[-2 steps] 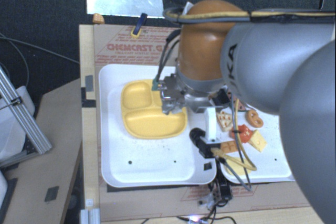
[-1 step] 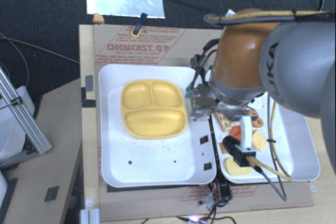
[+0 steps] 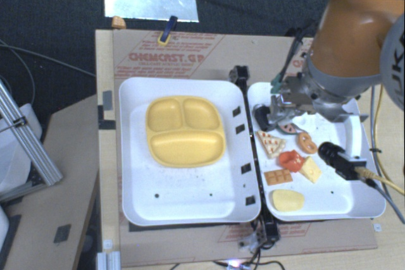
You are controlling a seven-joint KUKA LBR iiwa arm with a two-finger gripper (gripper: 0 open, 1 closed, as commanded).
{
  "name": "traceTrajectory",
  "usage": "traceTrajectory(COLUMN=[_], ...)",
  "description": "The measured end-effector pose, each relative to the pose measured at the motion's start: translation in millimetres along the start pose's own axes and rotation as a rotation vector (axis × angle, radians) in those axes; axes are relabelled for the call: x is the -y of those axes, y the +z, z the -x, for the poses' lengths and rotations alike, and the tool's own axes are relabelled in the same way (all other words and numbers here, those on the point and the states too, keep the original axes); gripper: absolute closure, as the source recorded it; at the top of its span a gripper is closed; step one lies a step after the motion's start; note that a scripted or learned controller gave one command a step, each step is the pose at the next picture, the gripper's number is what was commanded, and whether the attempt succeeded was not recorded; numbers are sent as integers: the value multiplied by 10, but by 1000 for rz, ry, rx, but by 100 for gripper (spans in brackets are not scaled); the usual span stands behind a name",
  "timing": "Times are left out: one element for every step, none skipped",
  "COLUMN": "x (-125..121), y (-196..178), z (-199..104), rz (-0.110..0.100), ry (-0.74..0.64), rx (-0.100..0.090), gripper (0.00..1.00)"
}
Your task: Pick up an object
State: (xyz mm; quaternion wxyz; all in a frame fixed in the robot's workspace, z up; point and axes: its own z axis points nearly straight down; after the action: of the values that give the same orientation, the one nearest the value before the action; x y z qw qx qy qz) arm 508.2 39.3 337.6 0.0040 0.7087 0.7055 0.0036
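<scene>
Camera view: gripper (image 3: 276, 112) low in right bin (image 3: 367, 196), top-left part; can't tell its state tbh. Wedge (image 3: 270, 143) sits just below it, toward bench front, point aimed front-right. Tomato (image 3: 290, 159), cracker (image 3: 278, 176) lie further that way.

Toy food pieces in the right bin (image 3: 364, 196): waffle wedge (image 3: 270, 143), tomato (image 3: 291, 159), cheese (image 3: 310, 169), cracker (image 3: 278, 177), yellow oval (image 3: 288, 200)
</scene>
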Motion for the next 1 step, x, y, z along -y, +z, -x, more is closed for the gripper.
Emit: traceTrajectory(x=[71], y=[-534], z=[-586], rz=[-3], ry=[-15], rx=[-4], gripper=[100])
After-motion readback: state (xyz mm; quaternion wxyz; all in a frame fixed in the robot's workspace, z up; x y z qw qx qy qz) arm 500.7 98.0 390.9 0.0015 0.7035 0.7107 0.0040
